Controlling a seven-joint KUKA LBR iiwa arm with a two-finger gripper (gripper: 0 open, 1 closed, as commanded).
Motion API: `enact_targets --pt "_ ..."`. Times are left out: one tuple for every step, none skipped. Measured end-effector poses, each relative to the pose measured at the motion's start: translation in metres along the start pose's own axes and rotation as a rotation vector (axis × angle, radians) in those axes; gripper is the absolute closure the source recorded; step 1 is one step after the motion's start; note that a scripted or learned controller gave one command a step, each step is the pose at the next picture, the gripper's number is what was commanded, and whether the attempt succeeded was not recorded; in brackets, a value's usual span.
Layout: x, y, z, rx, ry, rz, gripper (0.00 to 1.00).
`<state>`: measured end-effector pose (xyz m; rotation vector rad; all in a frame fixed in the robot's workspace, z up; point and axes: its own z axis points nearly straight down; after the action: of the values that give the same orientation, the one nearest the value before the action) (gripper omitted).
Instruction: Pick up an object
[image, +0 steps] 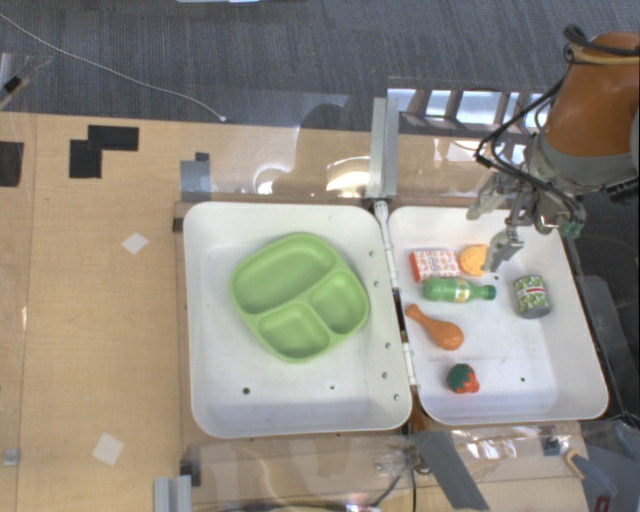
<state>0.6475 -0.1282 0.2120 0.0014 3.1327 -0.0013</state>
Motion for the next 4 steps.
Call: enact_targets --pt "0.002 0.012 0.105 0.000 -0.007 0.405 0.00" --pt "-0.003 0.014 0.090 0.000 -0.022 0.399 1.00" --pt "0.022 0.069 -0.018 -0.002 -0.011 0.220 1.00" --pt "0.050 0.101 0.001 -0.001 0.004 0.496 1.00"
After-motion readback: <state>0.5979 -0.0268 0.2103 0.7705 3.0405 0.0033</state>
